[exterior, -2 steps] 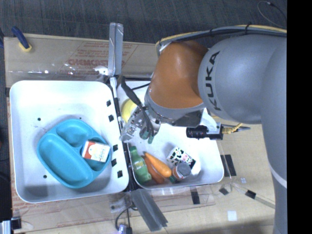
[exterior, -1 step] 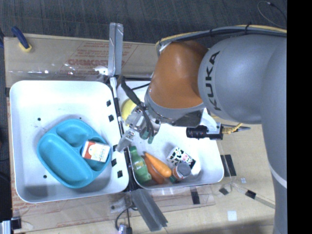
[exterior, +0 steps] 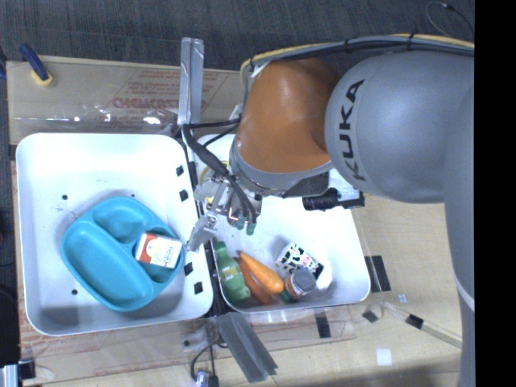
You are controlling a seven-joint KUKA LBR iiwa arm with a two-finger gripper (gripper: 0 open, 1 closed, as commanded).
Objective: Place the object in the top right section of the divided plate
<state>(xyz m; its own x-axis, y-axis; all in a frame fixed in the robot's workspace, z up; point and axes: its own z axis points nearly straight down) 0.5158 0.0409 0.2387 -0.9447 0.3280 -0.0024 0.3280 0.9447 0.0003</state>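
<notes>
The divided plate (exterior: 109,268) looks like smooth turquoise plastic with a soft sheen. The two bins (exterior: 48,216) are matt white plastic. The small carton (exterior: 160,251) on the plate seems printed paper or card. The arm (exterior: 395,127) has smooth grey and orange shells, faintly glossy. The table (exterior: 419,297) looks like pale matt wood.

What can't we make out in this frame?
- Right bin: its upper part is covered by the arm.
- End effector: too small and cluttered; open or shut unclear.
- Carton on the divided plate: label too small to read.
</notes>
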